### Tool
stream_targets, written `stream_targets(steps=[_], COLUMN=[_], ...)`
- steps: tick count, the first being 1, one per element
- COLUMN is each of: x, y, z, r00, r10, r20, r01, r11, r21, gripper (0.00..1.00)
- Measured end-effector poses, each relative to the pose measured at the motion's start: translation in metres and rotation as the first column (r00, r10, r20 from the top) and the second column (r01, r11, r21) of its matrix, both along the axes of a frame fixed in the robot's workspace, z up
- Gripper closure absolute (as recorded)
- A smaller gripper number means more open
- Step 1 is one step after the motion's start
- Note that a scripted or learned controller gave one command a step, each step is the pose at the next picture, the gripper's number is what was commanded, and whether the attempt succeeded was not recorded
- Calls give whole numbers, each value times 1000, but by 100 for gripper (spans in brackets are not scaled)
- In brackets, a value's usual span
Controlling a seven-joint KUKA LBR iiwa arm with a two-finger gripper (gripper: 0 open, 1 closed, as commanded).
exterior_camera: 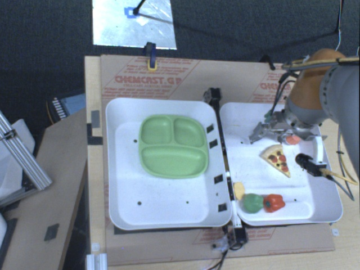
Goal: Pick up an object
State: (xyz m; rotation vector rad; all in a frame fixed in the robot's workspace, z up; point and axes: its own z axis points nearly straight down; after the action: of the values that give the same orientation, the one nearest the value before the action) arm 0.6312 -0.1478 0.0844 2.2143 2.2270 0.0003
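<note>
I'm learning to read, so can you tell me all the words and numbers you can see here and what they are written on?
"CHEMCAST GP": red letters on the brown sheet behind the left bin.
More red print on the same sheet behind the right bin, near: cut off and too blurred to read.
Faint red print on the sheet's front edge: too blurred to read.
No numbers can be read.

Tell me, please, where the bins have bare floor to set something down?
Left bin: a strip around the green tray, widest along its front. Right bin: middle floor between pizza slice and red pepper. Crowded near the gripper.
</note>
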Motion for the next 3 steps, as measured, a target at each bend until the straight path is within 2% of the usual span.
stream_targets(steps=[1, 3], x=[1, -5], y=[0, -14], z=[12, 123], r00=[1000, 1000], r10=[2, -5], r20=[4, 6], r01=[-2, 5], r11=[1000, 1000], r21=[0, -1], gripper=[100, 100])
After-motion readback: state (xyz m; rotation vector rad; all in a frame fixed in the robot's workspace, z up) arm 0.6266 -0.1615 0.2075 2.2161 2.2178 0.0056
